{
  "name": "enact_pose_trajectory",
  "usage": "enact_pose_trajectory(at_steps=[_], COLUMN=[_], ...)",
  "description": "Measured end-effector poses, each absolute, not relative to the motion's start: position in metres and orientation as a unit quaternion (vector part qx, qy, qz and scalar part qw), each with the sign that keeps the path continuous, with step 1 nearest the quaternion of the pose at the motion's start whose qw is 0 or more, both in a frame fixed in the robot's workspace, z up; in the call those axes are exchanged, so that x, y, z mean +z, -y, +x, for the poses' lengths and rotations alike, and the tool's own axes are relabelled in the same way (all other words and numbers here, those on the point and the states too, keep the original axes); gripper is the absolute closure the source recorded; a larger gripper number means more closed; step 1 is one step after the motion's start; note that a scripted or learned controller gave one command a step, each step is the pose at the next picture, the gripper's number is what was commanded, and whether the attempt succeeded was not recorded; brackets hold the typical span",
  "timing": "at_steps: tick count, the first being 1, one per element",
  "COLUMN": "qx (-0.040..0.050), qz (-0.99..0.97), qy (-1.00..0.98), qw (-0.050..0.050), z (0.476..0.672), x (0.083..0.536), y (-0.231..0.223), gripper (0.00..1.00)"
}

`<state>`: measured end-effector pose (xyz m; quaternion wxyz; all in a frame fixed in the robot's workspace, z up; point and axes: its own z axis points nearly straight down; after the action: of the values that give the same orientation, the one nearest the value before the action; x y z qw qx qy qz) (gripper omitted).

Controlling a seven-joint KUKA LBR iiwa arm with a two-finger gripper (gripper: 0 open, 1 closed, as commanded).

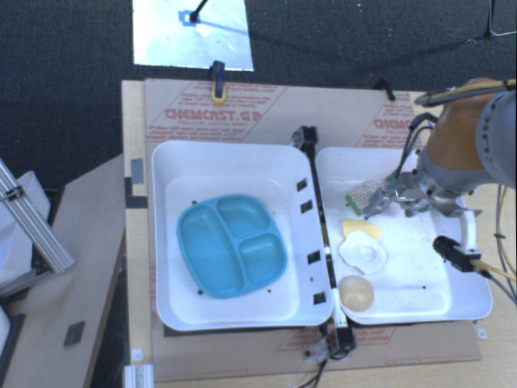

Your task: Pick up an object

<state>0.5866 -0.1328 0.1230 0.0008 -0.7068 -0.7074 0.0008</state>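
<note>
Right bin (464, 301), nearest the camera: a tan round object (356, 293) — untouched. Behind it, a white fried-egg toy (363, 254), then a yellow wedge (361, 229). Farther back, the gripper (373, 204) sits beside a greenish textured item (363, 192); jaw state cannot be determined. Nothing is seen lifted — the pick remains outstanding. Left bin (166, 241) holds a blue divided tray (233, 244).

arm (464, 140) over right bin (464, 301); blue tray (232, 245) in left bin (174, 164).
</note>
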Motion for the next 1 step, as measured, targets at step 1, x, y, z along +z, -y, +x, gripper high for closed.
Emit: enact_pose_trajectory(at_steps=[1], qx=[-0.0006], qz=[-0.707], qy=[0.707], qw=[-0.001], z=[0.5876], x=[0.0838], y=[0.1327], gripper=[0.0])
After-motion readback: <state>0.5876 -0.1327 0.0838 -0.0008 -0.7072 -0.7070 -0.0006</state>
